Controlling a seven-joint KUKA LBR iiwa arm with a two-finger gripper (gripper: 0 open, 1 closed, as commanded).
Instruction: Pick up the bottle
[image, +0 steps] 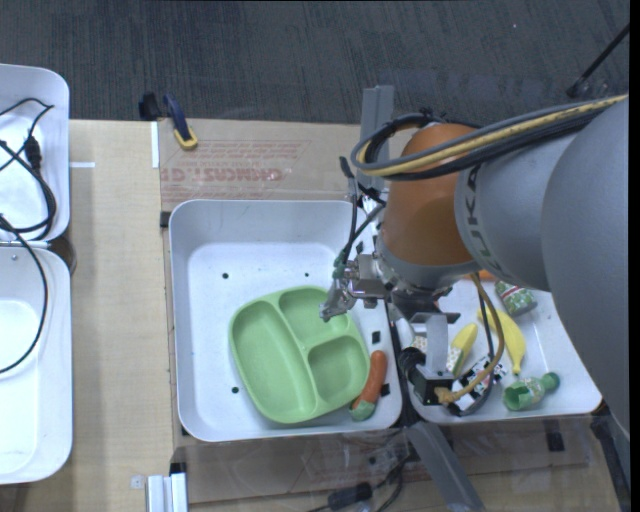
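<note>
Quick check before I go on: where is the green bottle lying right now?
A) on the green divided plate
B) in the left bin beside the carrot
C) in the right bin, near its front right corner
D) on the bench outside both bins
C: the green bottle lies in the right bin near its front right corner, next to the bananas, well away from the green plate in the left bin.

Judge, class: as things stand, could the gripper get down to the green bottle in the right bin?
Probably yes: the bottle lies uncovered near the right bin's front edge, a banana just beside it. The gripper hangs over the green tray.
</note>
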